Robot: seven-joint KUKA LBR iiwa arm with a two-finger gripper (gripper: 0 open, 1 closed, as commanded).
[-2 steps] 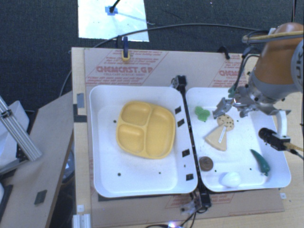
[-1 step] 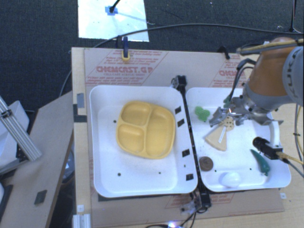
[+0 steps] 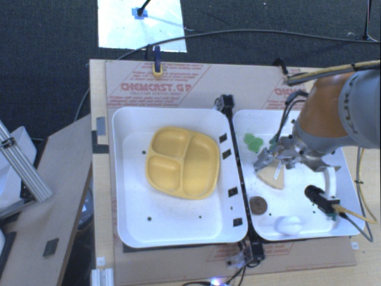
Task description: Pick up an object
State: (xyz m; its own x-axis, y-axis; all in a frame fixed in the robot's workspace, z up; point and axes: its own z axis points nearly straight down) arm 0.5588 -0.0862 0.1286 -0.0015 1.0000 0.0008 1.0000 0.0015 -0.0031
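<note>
The arm [image 3: 333,109] reaches in from the right edge, bent down over the right bin [image 3: 262,121]. Its jaws [image 3: 275,159] hang low over a pale wedge-shaped object [image 3: 272,177] at right centre; I cannot tell their state. A yellow divided plate [image 3: 182,161] fills the left bin [image 3: 131,177].

Thick grey cylindrical robot arm [image 3: 360,109], broad orange band just above the wrist, dark cables looping alongside, ending in a silvery metal two-finger gripper [image 3: 275,157].

Yellow tray [image 3: 182,162] left bin [image 3: 128,219]; tool [image 3: 275,158] right bin [image 3: 345,228]
</note>
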